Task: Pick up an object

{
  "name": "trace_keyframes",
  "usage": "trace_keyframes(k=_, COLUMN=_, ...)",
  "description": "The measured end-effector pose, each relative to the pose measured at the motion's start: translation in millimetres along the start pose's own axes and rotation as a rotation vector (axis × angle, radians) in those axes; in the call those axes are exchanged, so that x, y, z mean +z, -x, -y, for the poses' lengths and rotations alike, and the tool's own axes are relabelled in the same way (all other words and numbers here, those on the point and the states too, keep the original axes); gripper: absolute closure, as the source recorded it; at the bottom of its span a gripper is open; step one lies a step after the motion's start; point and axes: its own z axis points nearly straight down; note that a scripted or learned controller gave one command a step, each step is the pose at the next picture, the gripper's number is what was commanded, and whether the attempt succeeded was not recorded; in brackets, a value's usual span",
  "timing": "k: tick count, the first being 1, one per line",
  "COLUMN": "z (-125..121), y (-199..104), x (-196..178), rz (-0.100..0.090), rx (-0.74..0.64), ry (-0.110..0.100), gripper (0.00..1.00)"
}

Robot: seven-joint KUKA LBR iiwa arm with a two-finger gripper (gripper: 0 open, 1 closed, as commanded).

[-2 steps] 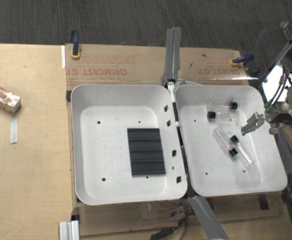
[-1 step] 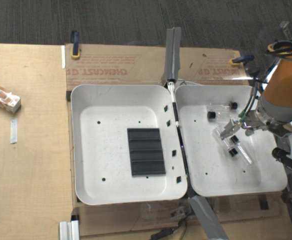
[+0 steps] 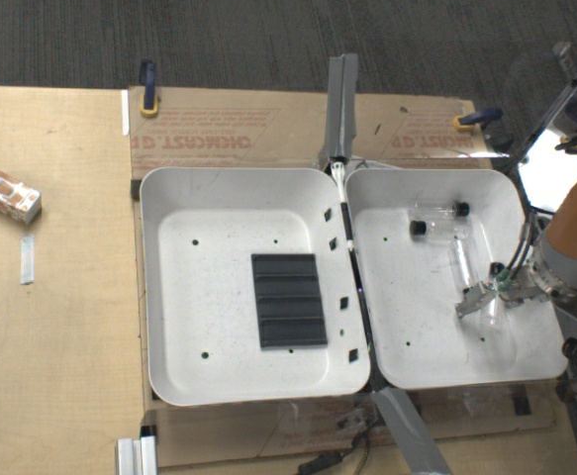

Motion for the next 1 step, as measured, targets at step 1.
trace_keyframes(k=1, z=0.3, y=1.8, x=-9.0, rz=0.003, rx=0.004, ry=0.001, gripper=1.0)
